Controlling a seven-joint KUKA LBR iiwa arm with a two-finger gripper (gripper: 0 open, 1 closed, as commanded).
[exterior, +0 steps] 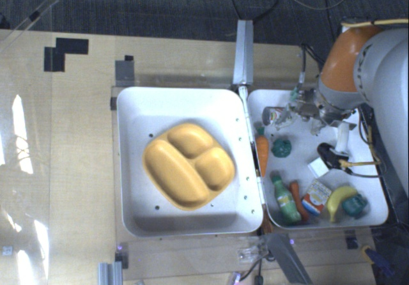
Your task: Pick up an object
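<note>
Gripper [300,113] hangs low at the right bin's [381,216] twelve o'clock; its grip state I cannot tell. Left bin [128,169] holds a yellow tray [188,165]. Carrot [262,153], green ball [281,147], bottle [285,197] and banana [339,200] crowd six o'clock, probably dropped loosely; small pieces blur.

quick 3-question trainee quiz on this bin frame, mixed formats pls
1. True or false: the yellow three-compartment tray lies in the right bin.
2. What lies against the divider side of the right bin? A) carrot B) banana C) green bottle
3. Over which end of the right bin is the hand: far or near?

Key: 1 false, it is in the left bin. 2 A. 3 far.
</note>
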